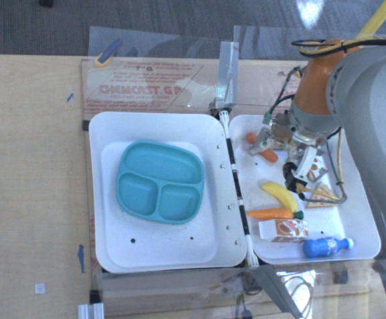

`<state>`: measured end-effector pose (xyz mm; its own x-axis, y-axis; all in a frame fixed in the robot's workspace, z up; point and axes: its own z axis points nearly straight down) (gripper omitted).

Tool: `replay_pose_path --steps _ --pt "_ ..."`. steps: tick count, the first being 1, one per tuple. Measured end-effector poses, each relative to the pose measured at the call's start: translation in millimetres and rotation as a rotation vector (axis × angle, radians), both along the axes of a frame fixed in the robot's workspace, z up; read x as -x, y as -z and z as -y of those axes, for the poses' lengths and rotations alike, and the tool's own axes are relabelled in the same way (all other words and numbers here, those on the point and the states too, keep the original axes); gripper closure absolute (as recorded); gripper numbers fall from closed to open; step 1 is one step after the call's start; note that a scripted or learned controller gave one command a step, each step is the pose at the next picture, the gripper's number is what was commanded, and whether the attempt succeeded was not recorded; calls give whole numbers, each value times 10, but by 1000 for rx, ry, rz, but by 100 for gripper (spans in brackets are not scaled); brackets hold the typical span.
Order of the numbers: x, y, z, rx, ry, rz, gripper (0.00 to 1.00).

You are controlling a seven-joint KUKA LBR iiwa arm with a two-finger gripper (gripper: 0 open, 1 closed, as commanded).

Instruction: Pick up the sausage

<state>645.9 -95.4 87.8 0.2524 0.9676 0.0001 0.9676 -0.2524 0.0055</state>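
Sausage (269,155), a short orange-red piece, lies in the right bin (365,244), up-view from the banana (279,195) and near the bin's far-left corner. The gripper (272,143) hangs just above it, at the approach step; whether its fingers are apart or together I cannot tell. Next, I judge, comes a short descent and a close around the sausage. The hinge wall left of the banana is close; open floor lies between the two.

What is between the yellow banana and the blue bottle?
In the camera view, an orange carrot and a flat white food packet lie between the yellow banana and the blue bottle.
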Motion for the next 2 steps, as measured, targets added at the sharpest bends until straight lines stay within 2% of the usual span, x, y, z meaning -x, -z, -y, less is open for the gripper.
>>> replay_pose_path --steps 1,2 --pt "-15 -117 -24 0 -5 3 100" --pt "-211 -1649 -761 0 -100 -5 100"
